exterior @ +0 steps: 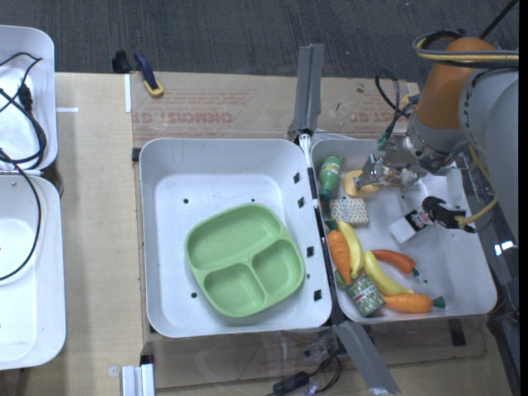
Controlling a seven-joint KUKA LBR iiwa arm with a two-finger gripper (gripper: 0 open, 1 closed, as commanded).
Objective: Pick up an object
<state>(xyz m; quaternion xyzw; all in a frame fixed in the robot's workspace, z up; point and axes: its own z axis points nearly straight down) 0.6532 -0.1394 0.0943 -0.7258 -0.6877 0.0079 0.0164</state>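
Green divided plate (pixel 245 259) lying alone in left bin (pixel 157 221). Right bin (pixel 470 262) crowding toy food: green bottle (pixel 329 174), bananas (pixel 367 262), carrots (pixel 407 303), red pepper (pixel 393 259), speckled sponge block (pixel 350 212), green can (pixel 364 294). Mirrored red lettering on cardboard (pixel 206 106) over surface, unreadable. Claw (pixel 371 173) hovering over yellow cheese wedge (pixel 360 185) near bin's back left; finger state: cannot tell.

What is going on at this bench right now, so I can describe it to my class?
A grey robot arm reaches in from the right, its gripper low over the top of the right bin, right by a yellowish item. That bin holds toy food: carrots, bananas and a green bottle. The left bin holds a green divided plate. Nothing looks lifted yet.
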